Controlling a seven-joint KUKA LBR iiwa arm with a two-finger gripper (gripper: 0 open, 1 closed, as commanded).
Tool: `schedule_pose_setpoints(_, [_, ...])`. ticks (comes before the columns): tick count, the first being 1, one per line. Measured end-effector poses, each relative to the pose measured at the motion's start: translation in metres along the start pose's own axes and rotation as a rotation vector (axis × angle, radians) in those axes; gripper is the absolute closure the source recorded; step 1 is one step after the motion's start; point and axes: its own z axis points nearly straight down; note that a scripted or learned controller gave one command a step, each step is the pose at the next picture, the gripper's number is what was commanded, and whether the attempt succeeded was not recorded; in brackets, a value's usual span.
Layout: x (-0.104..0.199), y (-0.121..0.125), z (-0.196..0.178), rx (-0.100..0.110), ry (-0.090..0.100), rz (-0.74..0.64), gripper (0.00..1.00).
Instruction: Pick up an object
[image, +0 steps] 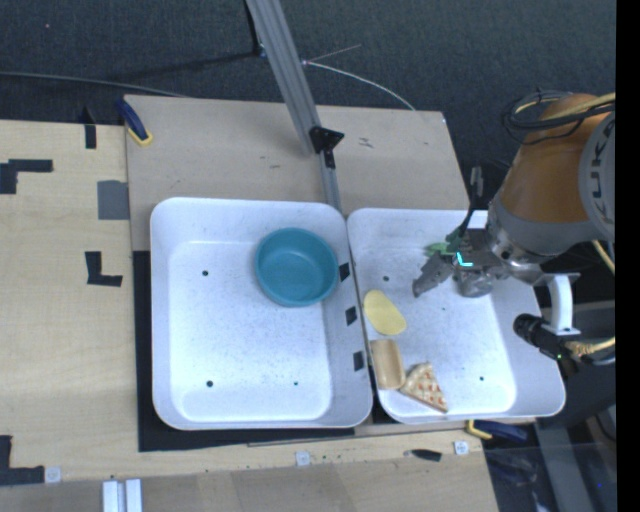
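two white bins hold a blue bowl, with the hand over the right one

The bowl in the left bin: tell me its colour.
The bowl is teal blue all over, seen plainly in the camera view.

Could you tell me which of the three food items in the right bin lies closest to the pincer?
The yellow lemon-like piece: it lies uppermost of the three, just below and left of the pincer. The bread roll and pizza slice sit farther down, by the bin's near edge.
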Motion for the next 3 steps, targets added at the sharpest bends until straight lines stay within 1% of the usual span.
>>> schedule_pose_setpoints(1, [0.000, 0.000, 0.000, -0.001, 0.000, 0.000, 0.00])
schedule_pose_setpoints(2, [0.001, -0.010, 0.059, 0.005, 0.000, 0.001, 0.00])
schedule_pose_setpoints(3, [0.007, -0.008, 0.105, 0.005, 0.000, 0.001, 0.00])
